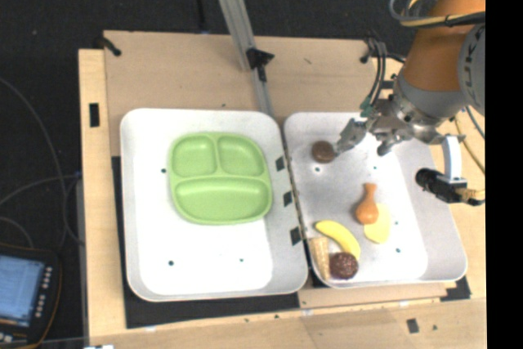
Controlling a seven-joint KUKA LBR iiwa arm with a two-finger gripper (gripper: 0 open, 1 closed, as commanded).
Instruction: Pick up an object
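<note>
Bins (147, 257): white, smooth matt plastic. Green tray (221, 178): glossy plastic. Bench (163, 61): pale matt wood. Pole (233, 4): dull metal.

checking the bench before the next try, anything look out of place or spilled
Nothing stands out. The green divided plate lies flat in the left bin. In the right bin, the brown ball sits alone near the hand, and the other food toys cluster toward the front edge, all inside.

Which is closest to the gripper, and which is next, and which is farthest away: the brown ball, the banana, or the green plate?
From the gripper, in the camera view:
1. Brown ball, just to its left in the right bin.
2. Banana, near that bin's front edge.
3. Green plate, over in the left bin.
</note>
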